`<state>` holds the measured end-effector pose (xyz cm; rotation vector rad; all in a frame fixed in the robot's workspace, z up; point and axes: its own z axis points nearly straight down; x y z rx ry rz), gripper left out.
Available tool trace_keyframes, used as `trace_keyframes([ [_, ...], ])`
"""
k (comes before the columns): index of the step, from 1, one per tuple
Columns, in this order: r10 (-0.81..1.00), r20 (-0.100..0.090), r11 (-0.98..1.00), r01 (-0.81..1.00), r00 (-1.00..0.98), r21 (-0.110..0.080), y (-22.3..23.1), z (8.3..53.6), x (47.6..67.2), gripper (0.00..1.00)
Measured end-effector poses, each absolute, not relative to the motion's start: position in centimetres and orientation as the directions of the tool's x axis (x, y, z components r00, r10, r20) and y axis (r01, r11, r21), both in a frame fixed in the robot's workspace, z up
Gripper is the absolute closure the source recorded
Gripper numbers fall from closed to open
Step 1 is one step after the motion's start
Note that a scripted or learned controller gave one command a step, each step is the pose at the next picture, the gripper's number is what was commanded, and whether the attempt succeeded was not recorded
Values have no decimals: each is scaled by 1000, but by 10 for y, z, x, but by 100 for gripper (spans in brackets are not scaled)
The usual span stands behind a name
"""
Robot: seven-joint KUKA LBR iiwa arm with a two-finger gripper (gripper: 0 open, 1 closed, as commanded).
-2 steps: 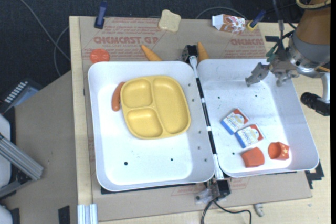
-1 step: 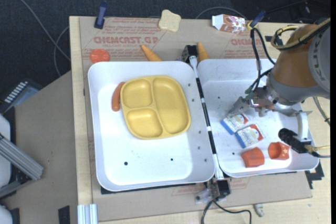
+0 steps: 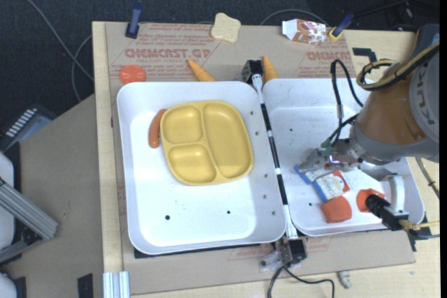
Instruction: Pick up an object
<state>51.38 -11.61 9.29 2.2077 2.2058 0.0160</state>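
- Yellow divided plate (image 3: 207,142) lies in the left bin (image 3: 140,206), a red sausage (image 3: 154,130) touching its left edge.
- Right bin (image 3: 300,115) holds a blue-white packet (image 3: 328,184) and red block (image 3: 337,209).
- Gripper (image 3: 328,162) sits over the packet; whether it grips, I cannot tell.

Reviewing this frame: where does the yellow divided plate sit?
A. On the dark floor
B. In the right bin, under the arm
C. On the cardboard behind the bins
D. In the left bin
D. The yellow divided plate lies flat inside the left bin, with a red sausage-like piece beside its left edge; the arm reaches over the right bin instead.
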Motion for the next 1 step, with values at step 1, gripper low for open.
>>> trace_keyframes([
  [1, 1000, -9, -2, 1000, 2, 25, -116, 103, 515, 100],
])
